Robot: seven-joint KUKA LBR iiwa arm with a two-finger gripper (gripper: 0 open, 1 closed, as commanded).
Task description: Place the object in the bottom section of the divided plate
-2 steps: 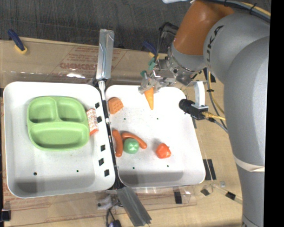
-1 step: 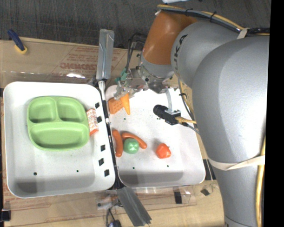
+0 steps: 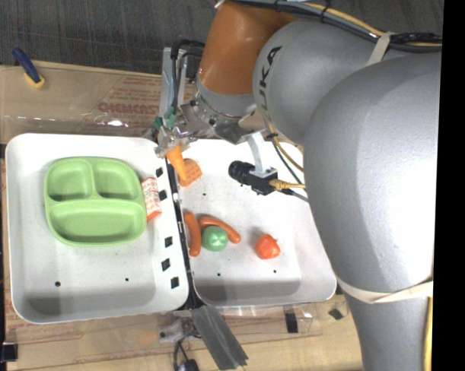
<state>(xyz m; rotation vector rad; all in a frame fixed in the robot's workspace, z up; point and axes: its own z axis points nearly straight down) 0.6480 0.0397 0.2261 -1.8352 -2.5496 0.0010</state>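
Nearby, sausages (image 3: pixel 194 231), green ball (image 3: pixel 214 239) and tomato (image 3: pixel 268 247) lie loose; fingers' (image 3: pixel 173 145) state is unclear.

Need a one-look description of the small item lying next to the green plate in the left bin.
Start at the left white bin, which holds the green divided plate. Just off the plate's right edge, against the wall shared with the right bin, lies a small white-and-red bottle. It is the only loose item in that bin; the orange and green toy foods lie in the other one.
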